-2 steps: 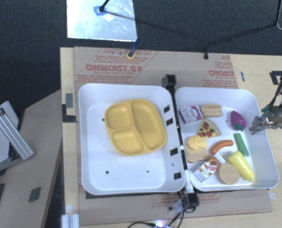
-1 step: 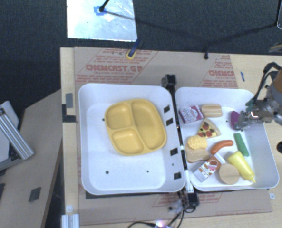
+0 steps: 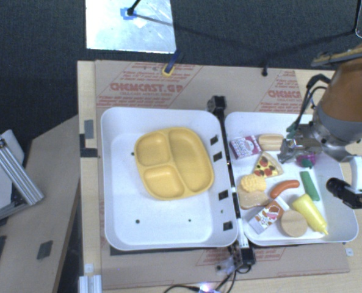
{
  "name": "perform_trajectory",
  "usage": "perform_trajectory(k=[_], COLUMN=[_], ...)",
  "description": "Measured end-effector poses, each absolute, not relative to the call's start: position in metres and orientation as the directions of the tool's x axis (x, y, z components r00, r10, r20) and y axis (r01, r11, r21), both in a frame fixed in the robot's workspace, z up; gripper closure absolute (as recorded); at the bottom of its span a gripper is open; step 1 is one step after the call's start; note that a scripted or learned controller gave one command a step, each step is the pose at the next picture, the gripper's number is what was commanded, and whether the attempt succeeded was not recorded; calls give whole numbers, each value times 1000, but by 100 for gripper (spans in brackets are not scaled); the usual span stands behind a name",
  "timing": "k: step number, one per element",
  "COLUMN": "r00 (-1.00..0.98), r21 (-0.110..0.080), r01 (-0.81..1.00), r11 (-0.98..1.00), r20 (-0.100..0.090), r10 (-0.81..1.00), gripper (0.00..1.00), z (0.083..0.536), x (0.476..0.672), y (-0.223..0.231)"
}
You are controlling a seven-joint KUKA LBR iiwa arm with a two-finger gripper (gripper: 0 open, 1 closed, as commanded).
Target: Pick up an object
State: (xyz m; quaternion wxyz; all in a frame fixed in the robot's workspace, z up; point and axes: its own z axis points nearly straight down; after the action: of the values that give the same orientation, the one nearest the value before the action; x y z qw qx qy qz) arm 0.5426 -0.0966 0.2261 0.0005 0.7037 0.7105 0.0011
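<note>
Camera view, gripper [image 3: 292, 146] near sausage [image 3: 284, 187], lying diagonally

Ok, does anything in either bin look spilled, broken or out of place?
Nothing stands out. The yellow divided plate lies flat in the left bin, slightly turned. The toy foods, including the pizza slice and yellow bottle, are jumbled but all inside the right bin.

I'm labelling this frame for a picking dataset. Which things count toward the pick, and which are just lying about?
For the pick:
gripper
right bin
purple toy
pizza slice
sausage
yellow bottle

Lying about:
left bin
yellow divided plate
cardboard sheet
</note>
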Motion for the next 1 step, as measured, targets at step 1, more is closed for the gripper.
perform_trajectory(k=[1], r00=[-9], r21=[3], r01=[1000], r11=[9], r20=[1], r10=[1000], gripper=[100], z=[216], x=[561], y=[-49])
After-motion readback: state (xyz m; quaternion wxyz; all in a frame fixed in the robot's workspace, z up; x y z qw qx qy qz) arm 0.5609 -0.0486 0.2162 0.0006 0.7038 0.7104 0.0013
